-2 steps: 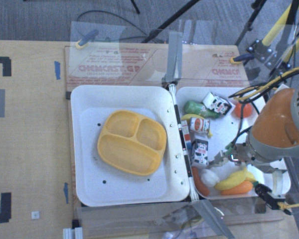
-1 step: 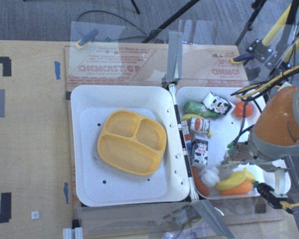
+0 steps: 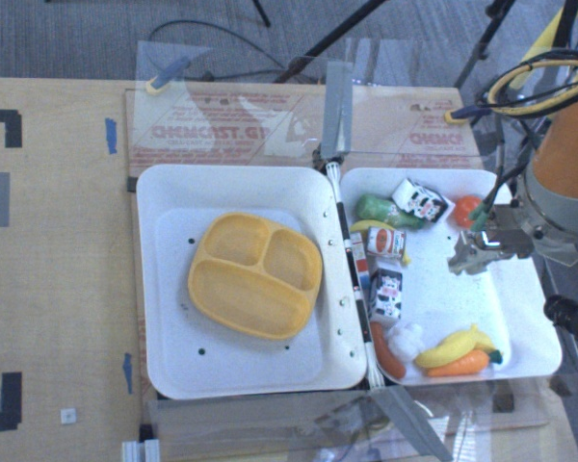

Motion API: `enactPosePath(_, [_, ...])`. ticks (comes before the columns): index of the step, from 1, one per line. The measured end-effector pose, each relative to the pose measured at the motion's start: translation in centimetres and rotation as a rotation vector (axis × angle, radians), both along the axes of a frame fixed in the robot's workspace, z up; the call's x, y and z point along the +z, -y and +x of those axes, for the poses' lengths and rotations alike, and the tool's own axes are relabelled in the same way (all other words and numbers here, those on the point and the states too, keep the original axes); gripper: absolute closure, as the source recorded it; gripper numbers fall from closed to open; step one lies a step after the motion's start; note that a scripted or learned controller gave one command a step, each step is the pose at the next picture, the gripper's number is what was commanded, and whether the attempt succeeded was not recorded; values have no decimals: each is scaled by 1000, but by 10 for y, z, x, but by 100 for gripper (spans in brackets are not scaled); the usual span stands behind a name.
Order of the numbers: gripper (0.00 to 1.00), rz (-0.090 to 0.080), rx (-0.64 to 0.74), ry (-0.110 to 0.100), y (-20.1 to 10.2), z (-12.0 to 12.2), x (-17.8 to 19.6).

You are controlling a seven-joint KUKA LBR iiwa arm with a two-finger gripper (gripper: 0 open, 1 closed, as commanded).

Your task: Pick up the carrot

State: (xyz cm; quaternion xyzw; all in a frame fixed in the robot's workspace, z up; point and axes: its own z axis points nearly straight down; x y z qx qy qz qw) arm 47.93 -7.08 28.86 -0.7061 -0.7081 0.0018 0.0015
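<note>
The light wooden bench (image 3: 58, 287) carries two shallow white bins side by side: the left bin (image 3: 164, 287) and the right bin (image 3: 530, 301) (their inner rims touch). A clear plastic sheet (image 3: 231, 128) lies behind them.

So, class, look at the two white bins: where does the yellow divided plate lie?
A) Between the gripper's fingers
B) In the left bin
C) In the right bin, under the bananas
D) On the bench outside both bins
B: the yellow divided plate rests flat on the floor of the left bin, while the carrot and the other toy foods lie in the right bin.
</note>
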Motion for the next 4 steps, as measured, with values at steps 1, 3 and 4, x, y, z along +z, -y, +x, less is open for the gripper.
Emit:
enactPosePath(1, [100,-1,-316,-5,-63,-1,-45])
enactPosePath(3, [100,0,-3,-4,-151,23,-44])
enactPosePath(4, [100,-2,-113,1,-214,50,-41])
